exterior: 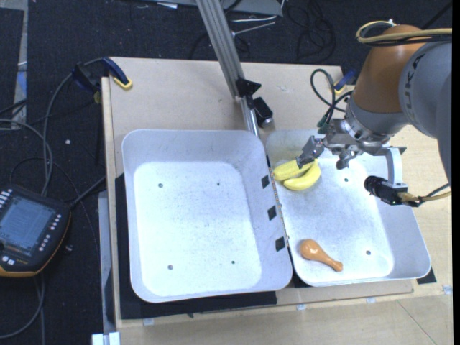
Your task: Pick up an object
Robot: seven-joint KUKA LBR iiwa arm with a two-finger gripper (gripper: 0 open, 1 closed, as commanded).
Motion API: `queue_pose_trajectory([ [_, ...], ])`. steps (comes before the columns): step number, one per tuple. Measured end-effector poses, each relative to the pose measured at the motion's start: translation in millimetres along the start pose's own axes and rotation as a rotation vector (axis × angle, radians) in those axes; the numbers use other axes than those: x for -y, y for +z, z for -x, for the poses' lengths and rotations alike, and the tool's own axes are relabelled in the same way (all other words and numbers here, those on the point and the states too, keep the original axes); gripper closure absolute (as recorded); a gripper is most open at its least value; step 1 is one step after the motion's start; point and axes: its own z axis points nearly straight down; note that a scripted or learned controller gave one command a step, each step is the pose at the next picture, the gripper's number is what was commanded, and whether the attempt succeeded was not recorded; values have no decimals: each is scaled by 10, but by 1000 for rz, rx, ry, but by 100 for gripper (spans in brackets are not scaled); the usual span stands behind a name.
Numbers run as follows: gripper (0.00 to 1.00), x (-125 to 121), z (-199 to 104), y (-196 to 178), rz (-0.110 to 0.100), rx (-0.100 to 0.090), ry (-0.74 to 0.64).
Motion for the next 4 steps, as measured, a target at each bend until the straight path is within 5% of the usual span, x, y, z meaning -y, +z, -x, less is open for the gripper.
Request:
queue_pose_trajectory([
  [2,0,53,-75,849,3,0,-1],
  [3,100,46,-72,733,5,1,0],
  [4,100,50,-58,107,10,1,-1],
])
